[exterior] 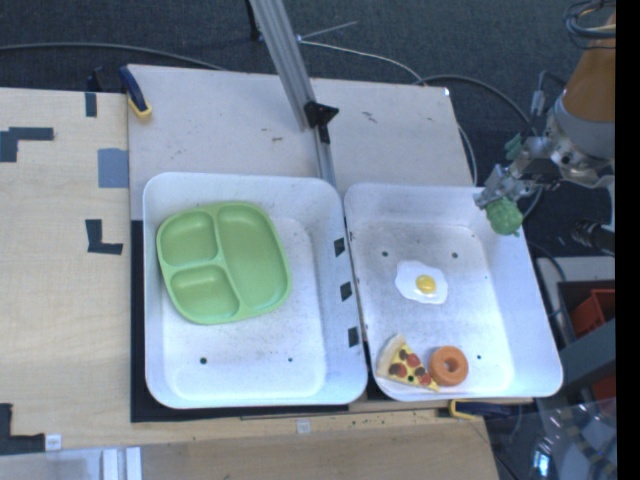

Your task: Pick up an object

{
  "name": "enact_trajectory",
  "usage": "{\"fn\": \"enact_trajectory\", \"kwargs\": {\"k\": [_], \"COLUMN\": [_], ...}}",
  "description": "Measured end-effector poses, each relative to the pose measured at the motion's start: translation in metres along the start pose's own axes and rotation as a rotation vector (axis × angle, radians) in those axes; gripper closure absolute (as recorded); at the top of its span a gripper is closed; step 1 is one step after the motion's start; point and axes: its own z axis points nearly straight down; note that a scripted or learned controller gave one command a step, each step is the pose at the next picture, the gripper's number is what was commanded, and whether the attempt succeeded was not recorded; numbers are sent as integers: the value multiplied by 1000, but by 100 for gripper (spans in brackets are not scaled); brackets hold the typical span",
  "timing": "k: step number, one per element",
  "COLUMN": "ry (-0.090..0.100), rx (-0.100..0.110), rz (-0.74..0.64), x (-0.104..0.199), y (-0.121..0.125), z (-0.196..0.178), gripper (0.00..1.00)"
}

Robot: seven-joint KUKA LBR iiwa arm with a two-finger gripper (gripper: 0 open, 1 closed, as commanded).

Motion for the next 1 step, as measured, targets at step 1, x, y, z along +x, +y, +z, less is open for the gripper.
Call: {"fn": "enact_trajectory", "kwargs": {"k": [1], "ry": [2], "rx": [6], "rz": [-3], "x": [50], "y": [-11], "z": [14], "gripper": [100]}}
